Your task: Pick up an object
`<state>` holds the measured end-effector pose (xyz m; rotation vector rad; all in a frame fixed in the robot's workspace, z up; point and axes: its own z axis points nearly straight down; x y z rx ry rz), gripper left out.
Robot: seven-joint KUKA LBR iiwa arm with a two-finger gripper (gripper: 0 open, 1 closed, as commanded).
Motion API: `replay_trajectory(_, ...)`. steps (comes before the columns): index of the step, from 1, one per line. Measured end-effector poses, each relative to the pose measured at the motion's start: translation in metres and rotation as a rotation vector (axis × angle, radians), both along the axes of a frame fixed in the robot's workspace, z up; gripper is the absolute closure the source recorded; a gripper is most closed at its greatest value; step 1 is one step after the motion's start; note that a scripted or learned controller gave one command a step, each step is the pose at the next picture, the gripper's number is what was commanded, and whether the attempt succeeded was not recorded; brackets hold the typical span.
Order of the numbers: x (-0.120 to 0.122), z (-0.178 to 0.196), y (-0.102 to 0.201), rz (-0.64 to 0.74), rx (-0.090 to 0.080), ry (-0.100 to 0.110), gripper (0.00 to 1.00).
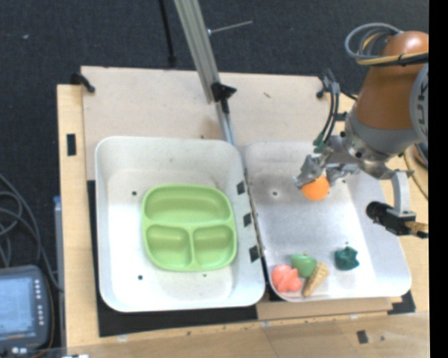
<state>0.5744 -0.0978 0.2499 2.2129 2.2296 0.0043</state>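
Arm: the grey KUKA arm (388, 88) with its orange band is reaching in from 3 o'clock; its wrist is hanging over the far part of the right bin.
Gripper: the gripper (318, 176) is pointing down at the bin's 11 o'clock area; its fingers are closing around an orange ball, gripping it; the ball is showing between and just below the fingertips.
Orange ball: the orange ball (315, 189) is sitting in the gripper's grasp, over the right bin's 11 o'clock quarter; whether it is touching the bin floor cannot be told.
Right bin: the right bin (373, 237) is lying beside the left bin, the two rims touching along the middle of the bench.
Pink toy: a pink toy (285, 278) is resting at the right bin's 7 o'clock corner.
Green toy: a green toy (305, 263) is lying just beside the pink toy, toward 3 o'clock of it.
Tan cone: a tan cone-shaped piece (316, 280) is leaning against the near rim, touching the green toy.
Dark green piece: a small dark green piece (347, 258) is sitting at the bin's 5 o'clock area, apart from the cluster.
Left bin: the left bin (119, 200) is holding a green divided plate (188, 226) at its centre; the plate is lying flat with three compartments.
Bench: the bench (149, 95) is bearing both bins.
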Motion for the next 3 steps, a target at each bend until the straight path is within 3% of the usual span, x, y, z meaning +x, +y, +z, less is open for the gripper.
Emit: replay_trajectory(3,-0.030,0.016,0.147,0.001,0.001,0.003,1.00)
